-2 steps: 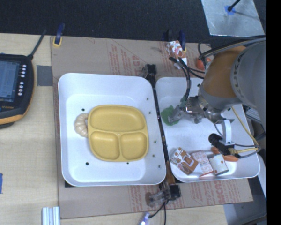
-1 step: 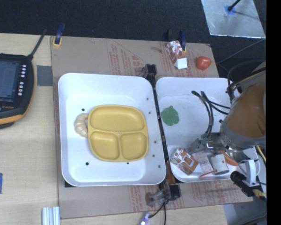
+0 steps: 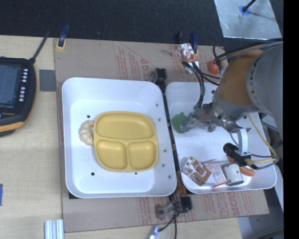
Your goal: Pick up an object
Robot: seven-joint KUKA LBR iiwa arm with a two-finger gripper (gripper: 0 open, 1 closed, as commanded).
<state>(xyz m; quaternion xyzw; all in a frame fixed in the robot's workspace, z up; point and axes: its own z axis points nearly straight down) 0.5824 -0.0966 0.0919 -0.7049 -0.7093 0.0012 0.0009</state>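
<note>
In the right bin [image 3: 209,96] my gripper [image 3: 191,123] hangs low over the left side, at the end of the grey arm with its orange band. A small green object [image 3: 179,121] lies right at the gripper's tip, against the bin's left wall. Whether the gripper touches it is unclear. At the bin's front lie a brown-and-white patterned packet [image 3: 196,171], a small white cylinder [image 3: 232,173] and an orange piece [image 3: 246,171].
The left bin [image 3: 77,96] holds a yellow divided plate [image 3: 125,141] with a beige lump [image 3: 85,132] at its left edge. A tablet-like controller [image 3: 7,93] sits at the bench's far left. Clamps and cables line the bins' back edge.
</note>
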